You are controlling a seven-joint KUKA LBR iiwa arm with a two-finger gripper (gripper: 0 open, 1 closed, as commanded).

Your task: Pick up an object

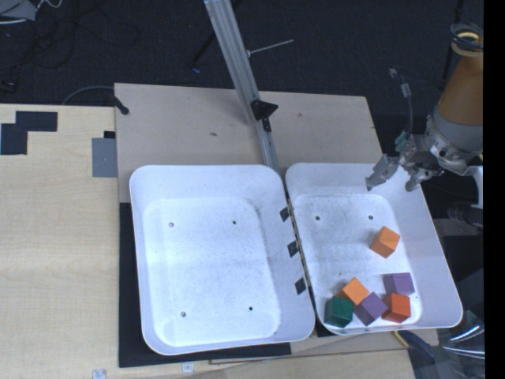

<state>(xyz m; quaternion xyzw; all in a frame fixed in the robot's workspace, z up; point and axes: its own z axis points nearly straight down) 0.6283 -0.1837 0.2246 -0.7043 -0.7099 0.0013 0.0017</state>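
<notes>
An orange cube [385,242] sits alone mid-floor in the right bin [438,243], while the tool [392,177] hangs over that bin's far rim, fingers spread apart, holding nothing.

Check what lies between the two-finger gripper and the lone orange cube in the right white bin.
Bare speckled bin floor, in the camera view: nothing sits between the two-finger gripper and the lone orange cube.

The arm [461,93] has an orange band above a grey wrist. The tool [392,177] below it is grey metal, with a thin dark cable behind.
</notes>
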